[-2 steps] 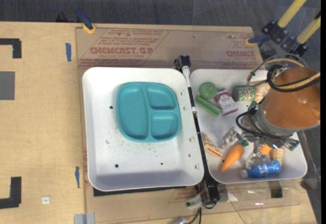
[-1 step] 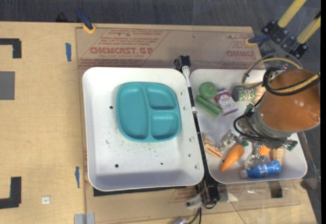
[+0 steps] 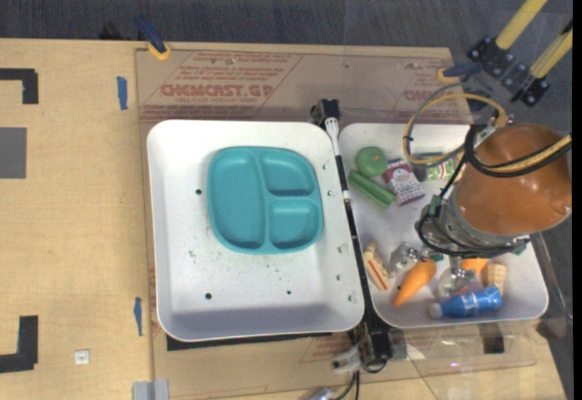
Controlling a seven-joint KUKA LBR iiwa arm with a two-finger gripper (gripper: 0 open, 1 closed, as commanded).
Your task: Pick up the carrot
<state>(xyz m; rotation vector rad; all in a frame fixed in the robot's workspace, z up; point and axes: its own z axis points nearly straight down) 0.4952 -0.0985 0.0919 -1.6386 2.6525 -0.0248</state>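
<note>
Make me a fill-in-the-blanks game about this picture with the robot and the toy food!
1. The carrot lies in the ____ bin.
2. The teal plate sits in the ____ bin.
3. The bottle near the carrot is colored ____.
4. The plate has ____ compartments.

Missing words: right, left, blue, three.

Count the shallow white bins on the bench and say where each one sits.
2. The shallow white bin on the left holds a teal divided plastic plate; the shallow white bin on the right, touching its side, holds an orange carrot.
</note>
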